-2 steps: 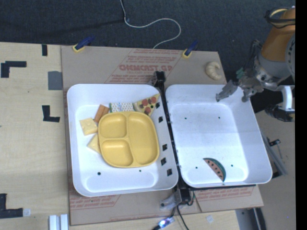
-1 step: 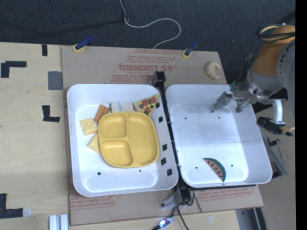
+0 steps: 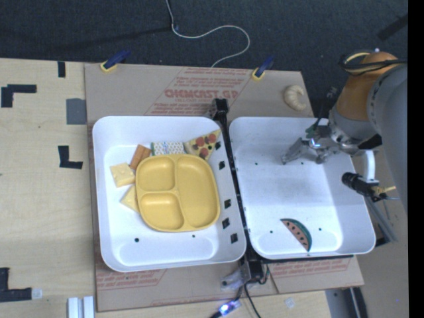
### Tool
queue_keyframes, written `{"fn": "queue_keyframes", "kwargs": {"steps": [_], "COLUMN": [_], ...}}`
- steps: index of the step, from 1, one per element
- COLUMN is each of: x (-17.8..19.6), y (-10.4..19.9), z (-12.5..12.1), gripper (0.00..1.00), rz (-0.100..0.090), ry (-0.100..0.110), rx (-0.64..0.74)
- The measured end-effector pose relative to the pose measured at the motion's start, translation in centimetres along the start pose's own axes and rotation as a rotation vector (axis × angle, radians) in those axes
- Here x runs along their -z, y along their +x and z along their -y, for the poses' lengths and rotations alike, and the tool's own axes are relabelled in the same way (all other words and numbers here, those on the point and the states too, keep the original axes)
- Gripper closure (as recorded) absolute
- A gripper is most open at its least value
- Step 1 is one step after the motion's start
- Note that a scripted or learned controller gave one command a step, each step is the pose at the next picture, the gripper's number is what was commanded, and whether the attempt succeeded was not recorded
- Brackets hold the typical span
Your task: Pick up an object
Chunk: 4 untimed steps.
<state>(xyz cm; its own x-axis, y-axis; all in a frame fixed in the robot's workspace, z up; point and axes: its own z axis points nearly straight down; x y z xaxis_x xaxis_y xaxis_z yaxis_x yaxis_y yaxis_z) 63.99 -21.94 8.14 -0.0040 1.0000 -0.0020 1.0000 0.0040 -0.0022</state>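
Observation:
My gripper point(image 3: 301, 154) hangs over the upper middle of the right bin point(image 3: 265, 134), at the end of the grey arm with its orange band point(image 3: 358, 95) coming in from the right. Nothing shows in its grasp. A toy watermelon slice point(image 3: 297, 234) lies near the front edge of the right bin, well below the gripper and apart from it. In the left bin point(image 3: 106, 138) a yellow divided plate point(image 3: 177, 192) lies flat, with a pale cheese piece point(image 3: 122, 174), a brown cracker point(image 3: 139, 156) and a pizza slice point(image 3: 205, 143) around its upper edge.
A beige lump point(image 3: 296, 97) rests on the cardboard behind the right bin. A black divider point(image 3: 228, 177) runs between the bins. A white cable point(image 3: 212, 35) loops over the dark floor at the back. Two clips point(image 3: 116, 59) hold the cardboard's rear edge.

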Motion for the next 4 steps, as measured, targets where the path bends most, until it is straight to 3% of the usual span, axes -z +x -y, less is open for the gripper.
{"fn": "queue_keyframes", "kwargs": {"steps": [1,3,4], "x": [1.4,12.0,14.5], "y": [0.0,0.9,0.9], "z": [-0.2,-0.1,-0.2], "gripper": [1.00,1.00,1.00], "rz": [0.001,-0.001,-0.002], "ry": [-0.004,-0.008,-0.005], "rx": [0.001,-0.002,-0.002]}}
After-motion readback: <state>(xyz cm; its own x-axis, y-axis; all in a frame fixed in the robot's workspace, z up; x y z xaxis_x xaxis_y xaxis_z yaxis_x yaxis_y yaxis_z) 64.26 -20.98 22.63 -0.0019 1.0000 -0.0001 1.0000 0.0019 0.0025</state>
